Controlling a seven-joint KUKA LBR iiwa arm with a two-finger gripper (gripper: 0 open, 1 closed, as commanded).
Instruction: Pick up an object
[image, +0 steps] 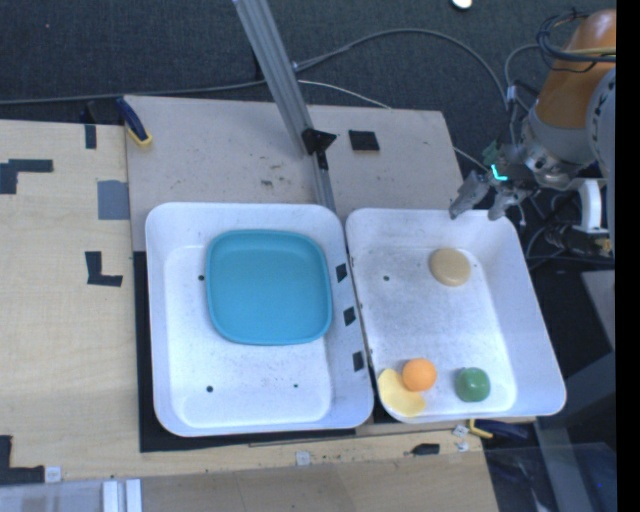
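While the gripper hangs open and empty over the right bin's upper right corner, a tan object lies just below it inside.

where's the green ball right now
The green ball sits in the right bin's near corner, just right of the orange ball.

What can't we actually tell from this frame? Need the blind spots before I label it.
- Gripper: small and dark over the far rim of the right bin; open or shut is unreadable in the camera view.
- Arm: cut off by the right edge above the orange band.
- Yellow object: partly covered by the orange ball, so its shape is unclear.
- Tan object and green object: too small to identify.
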